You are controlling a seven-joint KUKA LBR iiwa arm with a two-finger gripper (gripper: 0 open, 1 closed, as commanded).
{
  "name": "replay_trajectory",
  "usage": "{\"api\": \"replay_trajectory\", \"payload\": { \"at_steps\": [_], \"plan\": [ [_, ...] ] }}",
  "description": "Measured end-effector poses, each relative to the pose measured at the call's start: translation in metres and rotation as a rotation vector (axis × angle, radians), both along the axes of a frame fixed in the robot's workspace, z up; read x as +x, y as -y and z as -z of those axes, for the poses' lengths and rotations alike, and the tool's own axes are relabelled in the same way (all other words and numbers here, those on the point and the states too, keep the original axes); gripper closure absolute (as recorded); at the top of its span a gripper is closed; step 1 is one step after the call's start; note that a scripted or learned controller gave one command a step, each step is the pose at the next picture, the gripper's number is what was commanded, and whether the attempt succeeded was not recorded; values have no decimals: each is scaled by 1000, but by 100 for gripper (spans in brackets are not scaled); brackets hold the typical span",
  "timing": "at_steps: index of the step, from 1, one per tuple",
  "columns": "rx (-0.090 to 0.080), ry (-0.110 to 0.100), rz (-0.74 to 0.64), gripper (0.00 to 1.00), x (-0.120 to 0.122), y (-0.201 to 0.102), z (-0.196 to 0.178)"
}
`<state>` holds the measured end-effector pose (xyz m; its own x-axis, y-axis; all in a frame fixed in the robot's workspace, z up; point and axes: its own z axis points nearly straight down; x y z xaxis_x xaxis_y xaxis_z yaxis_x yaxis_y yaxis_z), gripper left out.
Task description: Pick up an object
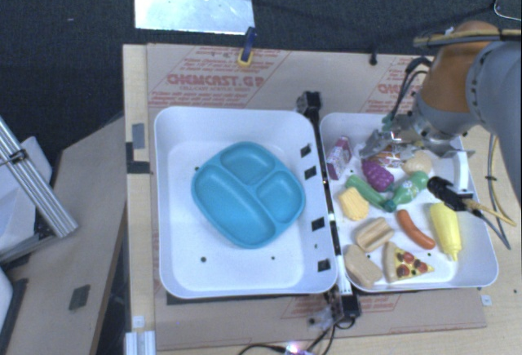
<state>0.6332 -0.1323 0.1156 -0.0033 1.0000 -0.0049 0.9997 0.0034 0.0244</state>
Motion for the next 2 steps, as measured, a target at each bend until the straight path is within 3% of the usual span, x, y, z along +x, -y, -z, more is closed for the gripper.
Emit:
{"api": "replay_trajectory", "payload": {
  "at_steps": [1, 2],
  "plan": [
    [-6, 3, -1, 100, 1, 3, -11],
    [3, -17, 0, 100, -2, 4, -76]
  ]
}}
